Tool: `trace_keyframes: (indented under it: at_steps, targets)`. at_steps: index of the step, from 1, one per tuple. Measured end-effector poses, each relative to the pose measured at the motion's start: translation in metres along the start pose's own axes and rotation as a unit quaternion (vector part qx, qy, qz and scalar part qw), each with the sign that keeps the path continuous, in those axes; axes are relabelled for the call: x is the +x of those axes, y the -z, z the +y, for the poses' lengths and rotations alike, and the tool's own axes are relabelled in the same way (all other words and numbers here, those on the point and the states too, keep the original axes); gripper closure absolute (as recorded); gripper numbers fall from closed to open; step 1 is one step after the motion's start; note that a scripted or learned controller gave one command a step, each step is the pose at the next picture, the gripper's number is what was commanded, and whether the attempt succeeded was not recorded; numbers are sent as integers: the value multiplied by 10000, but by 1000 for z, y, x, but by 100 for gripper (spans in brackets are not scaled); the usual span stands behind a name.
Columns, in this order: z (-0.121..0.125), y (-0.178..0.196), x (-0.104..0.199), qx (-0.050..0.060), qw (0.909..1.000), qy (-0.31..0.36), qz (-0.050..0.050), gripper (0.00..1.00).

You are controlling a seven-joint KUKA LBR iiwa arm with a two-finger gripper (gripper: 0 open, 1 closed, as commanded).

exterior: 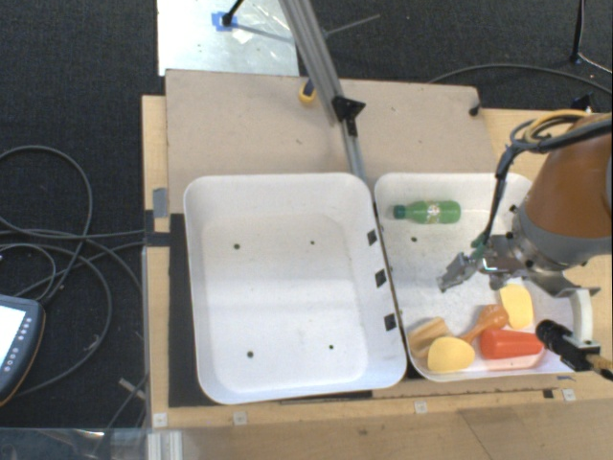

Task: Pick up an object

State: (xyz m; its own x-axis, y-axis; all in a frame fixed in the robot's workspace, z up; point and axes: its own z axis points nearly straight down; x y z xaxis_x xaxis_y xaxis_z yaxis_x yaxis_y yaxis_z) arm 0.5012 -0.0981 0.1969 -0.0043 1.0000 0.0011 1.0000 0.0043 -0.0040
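The right bin (421,247) holds a green bottle (427,212) lying on its side near the far wall. A cluster sits at its near right corner: a round yellow piece (450,355), a tan wedge (427,332), a red block (509,344), an orange piece (488,320) and a pale yellow piece (517,306). My gripper (463,264) hangs over the middle of this bin, just left of the cluster and below the bottle. It is open with nothing between its fingers.
The left bin (206,257) lies beside the right one, with black clips along the shared wall (380,276). A grey pole (316,56) slants down from the top to the bins' far edge. Cables trail on the floor at left.
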Motion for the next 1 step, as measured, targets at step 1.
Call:
trace_keyframes:
  at_steps: [1]
  targets:
    - [1, 2, 0, -25, 10000, -14, -3, 0]
